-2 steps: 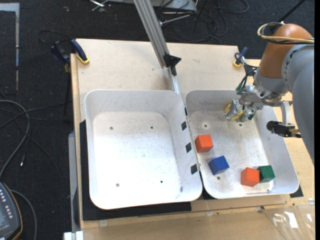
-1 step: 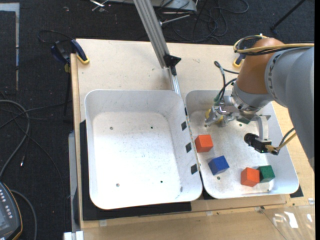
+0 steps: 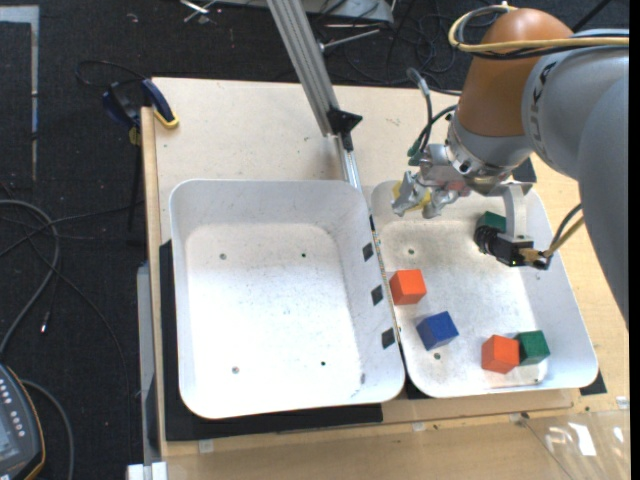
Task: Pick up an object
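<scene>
The arm (image 3: 560, 88) enters from the right and covers the right bin's (image 3: 470, 383) far right corner; its orange band sits above the wrist, and its outer bulk is cut off by the frame edge. The gripper (image 3: 418, 200) hangs over that bin's far left corner. Its metal fingers look slightly parted with nothing between them, though at this slant they blur into wrist hardware and cables. A small green block (image 3: 492, 221) peeks out just behind a black fitting (image 3: 500, 245) on the arm, mostly hidden.

In the right bin an orange cube (image 3: 407, 287) lies near the left wall, a blue cube (image 3: 437, 330) just nearer the front edge. At the front right corner a second orange cube (image 3: 500, 354) and a green cube (image 3: 534, 346) touch.

The left bin (image 3: 200, 208) shows a speckled white floor. Both bins rest on a pale wooden bench (image 3: 240, 128). A grey metal strut (image 3: 305, 53) slants down to the bins' shared far edge. At the bench's far left corner a blue-and-yellow clamp (image 3: 150, 103) grips the edge. Dark carpet (image 3: 70, 268) with loose cables surrounds the bench.
</scene>
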`<state>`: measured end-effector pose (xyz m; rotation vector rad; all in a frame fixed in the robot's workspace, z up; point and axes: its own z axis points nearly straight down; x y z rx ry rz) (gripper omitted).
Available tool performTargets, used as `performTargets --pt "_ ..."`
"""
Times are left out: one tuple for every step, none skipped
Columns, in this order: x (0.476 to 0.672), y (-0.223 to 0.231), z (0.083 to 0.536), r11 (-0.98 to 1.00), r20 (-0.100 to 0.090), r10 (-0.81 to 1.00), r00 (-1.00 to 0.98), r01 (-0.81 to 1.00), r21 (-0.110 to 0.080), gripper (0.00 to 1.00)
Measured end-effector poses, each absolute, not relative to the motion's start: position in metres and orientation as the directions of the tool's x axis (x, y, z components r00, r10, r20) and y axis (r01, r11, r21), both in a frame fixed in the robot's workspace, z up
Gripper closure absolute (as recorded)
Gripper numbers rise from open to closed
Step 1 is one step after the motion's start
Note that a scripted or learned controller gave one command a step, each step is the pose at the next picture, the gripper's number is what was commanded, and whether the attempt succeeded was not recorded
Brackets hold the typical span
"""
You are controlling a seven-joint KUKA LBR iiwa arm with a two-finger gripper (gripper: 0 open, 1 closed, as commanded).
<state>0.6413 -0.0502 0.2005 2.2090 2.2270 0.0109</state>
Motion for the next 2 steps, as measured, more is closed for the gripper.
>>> performTargets --pt "0.628 0.008 0.195 0.008 0.003 1.0 -0.008 1.0 -0.003 1.0" --pt "0.608 0.054 0.226 0.008 0.002 1.0 -0.008 1.0 0.001 1.0"
